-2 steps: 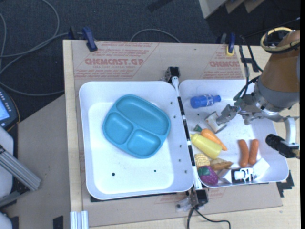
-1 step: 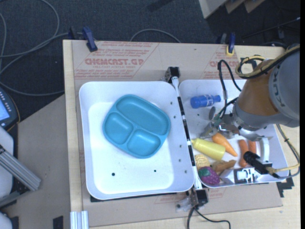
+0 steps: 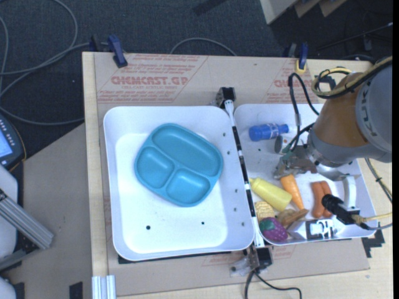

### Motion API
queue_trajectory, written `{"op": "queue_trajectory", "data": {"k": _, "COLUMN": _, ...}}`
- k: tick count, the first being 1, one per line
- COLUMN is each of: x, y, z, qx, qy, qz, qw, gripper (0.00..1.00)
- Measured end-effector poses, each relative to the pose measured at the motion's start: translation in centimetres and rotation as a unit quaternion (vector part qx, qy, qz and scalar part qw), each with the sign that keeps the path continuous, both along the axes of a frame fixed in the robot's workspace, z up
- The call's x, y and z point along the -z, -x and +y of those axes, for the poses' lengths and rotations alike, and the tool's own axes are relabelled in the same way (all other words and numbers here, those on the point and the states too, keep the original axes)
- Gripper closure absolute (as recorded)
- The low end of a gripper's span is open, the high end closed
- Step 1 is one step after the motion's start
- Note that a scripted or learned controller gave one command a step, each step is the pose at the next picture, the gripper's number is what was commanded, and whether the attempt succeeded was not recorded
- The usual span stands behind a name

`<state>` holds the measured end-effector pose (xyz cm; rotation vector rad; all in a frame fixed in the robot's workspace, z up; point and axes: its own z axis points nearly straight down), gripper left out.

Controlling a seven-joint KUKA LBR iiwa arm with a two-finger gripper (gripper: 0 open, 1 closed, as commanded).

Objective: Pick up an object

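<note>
Two shallow white plastic bins side by side on a pale tabletop (image 3: 156,73) printed with red lettering.

Left bin (image 3: 124,229): rounded corners, smooth glossy floor. Blue plate (image 3: 179,164) lying flat near its middle, matte plastic, rounded outline, split into three shallow compartments.

Right bin (image 3: 265,114): crowded with small toys. Taking the banana (image 3: 270,192) as landmark, a smooth yellow curved piece beside the wall shared with the left bin:
- blue bottle (image 3: 268,131), cylindrical, on its side, well above the banana toward the far wall;
- carrot (image 3: 292,190), orange and tapered, just right of the banana, touching or nearly so;
- sausage (image 3: 320,198), orange-red, rounded ends, farther right, past the carrot;
- tan lumpy piece (image 3: 292,217), below and right of the banana;
- purple rounded toy (image 3: 274,230) with a green bit, directly below the banana, near the front wall;
- black-and-white card (image 3: 320,230), flat, at the front, right of the purple toy.

Gripper (image 3: 293,162), dull grey metal, hanging low over the right bin just above and right of the banana, close over the carrot's thick end. Cannot tell how it is set, nor whether anything is caught in it. Above it, grey arm (image 3: 349,123) with orange band, looped with black and yellow cables.
</note>
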<state>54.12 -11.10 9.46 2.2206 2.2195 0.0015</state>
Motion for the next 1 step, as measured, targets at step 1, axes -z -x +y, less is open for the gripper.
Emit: {"op": "queue_trajectory", "data": {"k": 1, "x": -9.64, "y": -4.13, "z": 8.22, "qx": -0.005, "qy": -0.0013, "qz": -0.005, "qw": 1.0, "gripper": 1.0}}
